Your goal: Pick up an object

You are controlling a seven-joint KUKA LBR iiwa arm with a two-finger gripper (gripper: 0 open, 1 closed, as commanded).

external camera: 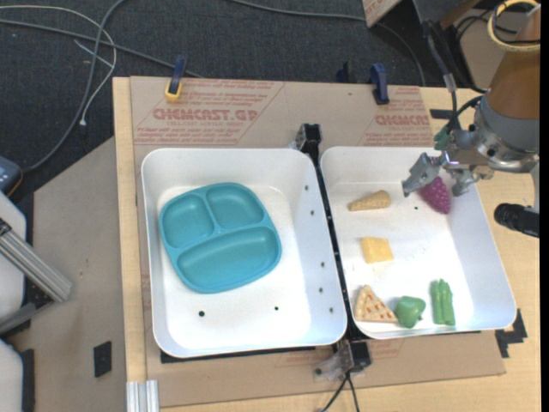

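Nearest the camera, along the front wall of the right bin (506, 303), three toy foods sit in a row: a pizza slice (373, 305) with its tip toward the far side, a green pepper (410, 311) touching its right edge, and a bundle of green asparagus (443, 302) just beside that, long axis running front to back. A little farther in, a yellow cheese block (377, 250) lies apart from them, near the bin's left wall. Beyond it a tan, cone-shaped piece (370, 201) lies with its long axis roughly left to right and its narrow end toward the left bin.

Across the divider, the left bin (163, 316) holds a teal divided plate (221, 235), turned slightly so its large compartment faces the front right.

Farther back in the right bin, a purple grape bunch (437, 194) hangs with its long axis tilted, the narrow tip pointing down and toward the front right, the broad top up under the end effector (439, 173). That top sits between the grey fingers, which are closed on it, so the end effector is grasping the grapes. Whether the tip of the bunch rests on the bin floor I cannot tell. The arm (515, 93) reaches in from the right, its orange band above the wrist.

At the far edge of the worktop (257, 110), two blue clamps (177, 75) grip the printed cardboard sheet.
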